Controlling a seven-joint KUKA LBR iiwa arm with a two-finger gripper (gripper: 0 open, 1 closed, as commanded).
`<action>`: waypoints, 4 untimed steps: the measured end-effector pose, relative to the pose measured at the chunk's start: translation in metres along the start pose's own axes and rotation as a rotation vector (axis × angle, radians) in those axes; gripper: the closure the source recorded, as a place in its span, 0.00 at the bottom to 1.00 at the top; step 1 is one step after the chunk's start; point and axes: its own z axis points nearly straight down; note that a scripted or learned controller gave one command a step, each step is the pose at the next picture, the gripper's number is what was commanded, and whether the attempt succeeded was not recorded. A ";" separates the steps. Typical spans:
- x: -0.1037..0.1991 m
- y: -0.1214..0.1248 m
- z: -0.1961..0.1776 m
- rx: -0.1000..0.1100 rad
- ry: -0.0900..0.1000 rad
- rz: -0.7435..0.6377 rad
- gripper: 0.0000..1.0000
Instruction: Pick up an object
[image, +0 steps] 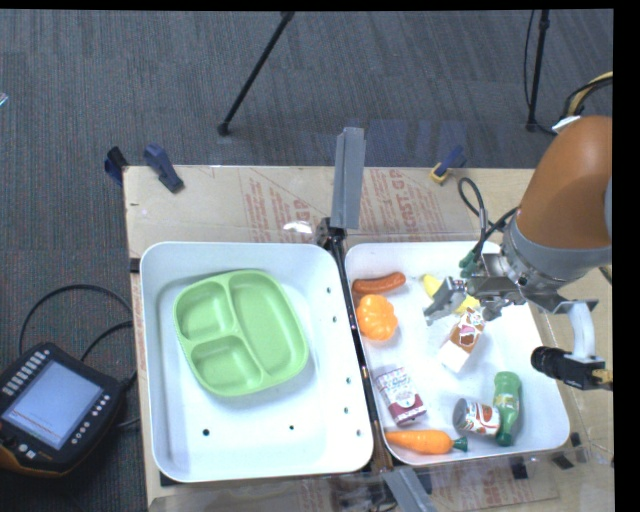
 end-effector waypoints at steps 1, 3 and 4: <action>-0.076 0.035 0.094 -0.001 0.001 0.106 0.00; -0.118 0.052 0.158 -0.004 0.006 -0.057 0.00; -0.077 0.105 0.159 -0.004 -0.001 0.054 0.00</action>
